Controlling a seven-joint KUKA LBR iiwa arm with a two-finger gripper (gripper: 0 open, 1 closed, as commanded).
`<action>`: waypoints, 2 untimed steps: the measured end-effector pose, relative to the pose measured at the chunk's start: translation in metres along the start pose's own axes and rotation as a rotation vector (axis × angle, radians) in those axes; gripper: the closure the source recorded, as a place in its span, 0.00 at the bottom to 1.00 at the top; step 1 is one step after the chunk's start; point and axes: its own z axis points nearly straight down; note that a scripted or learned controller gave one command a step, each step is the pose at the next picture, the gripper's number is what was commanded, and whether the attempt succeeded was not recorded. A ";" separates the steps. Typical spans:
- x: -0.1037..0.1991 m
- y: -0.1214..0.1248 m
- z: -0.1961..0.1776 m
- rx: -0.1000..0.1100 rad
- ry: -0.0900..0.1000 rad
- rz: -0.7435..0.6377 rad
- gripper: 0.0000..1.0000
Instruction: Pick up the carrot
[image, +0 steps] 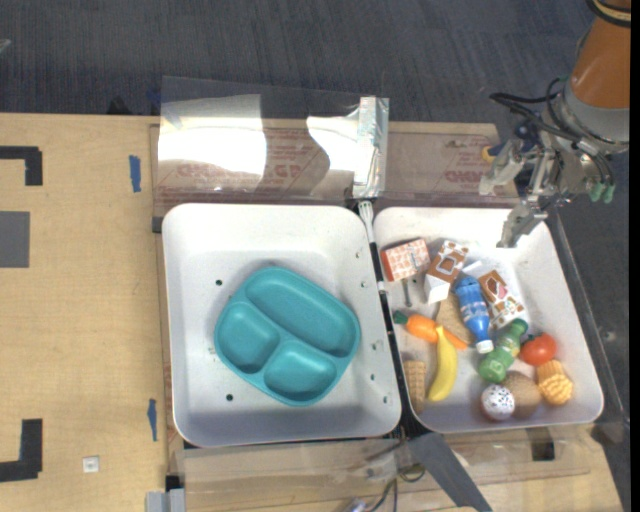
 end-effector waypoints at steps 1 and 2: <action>0.063 0.043 0.157 -0.004 0.013 -0.112 0.00; 0.142 0.013 0.191 0.000 -0.006 -0.158 0.00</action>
